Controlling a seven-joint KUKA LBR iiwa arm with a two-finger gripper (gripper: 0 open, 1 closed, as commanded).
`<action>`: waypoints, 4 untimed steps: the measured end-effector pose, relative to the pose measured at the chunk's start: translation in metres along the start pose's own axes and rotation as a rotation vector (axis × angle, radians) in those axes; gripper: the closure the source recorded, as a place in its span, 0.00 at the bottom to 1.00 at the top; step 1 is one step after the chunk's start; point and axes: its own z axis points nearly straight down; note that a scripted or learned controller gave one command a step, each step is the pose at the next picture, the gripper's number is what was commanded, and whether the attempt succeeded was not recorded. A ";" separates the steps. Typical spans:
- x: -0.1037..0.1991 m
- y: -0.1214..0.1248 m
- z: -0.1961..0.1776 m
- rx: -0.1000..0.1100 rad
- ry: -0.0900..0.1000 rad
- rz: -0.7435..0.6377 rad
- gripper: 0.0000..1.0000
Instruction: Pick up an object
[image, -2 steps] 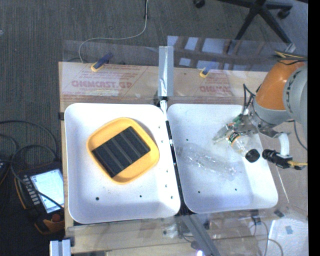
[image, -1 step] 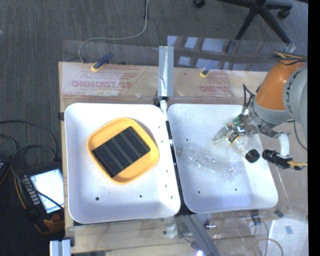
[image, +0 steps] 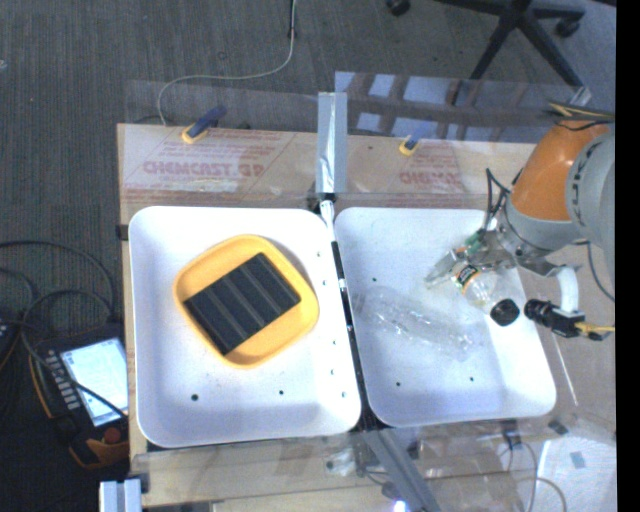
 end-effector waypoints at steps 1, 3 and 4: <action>0.000 0.000 0.000 0.000 0.000 0.000 0.00; 0.002 0.001 -0.008 0.001 0.001 -0.002 1.00; 0.046 0.058 -0.080 0.003 -0.007 -0.026 1.00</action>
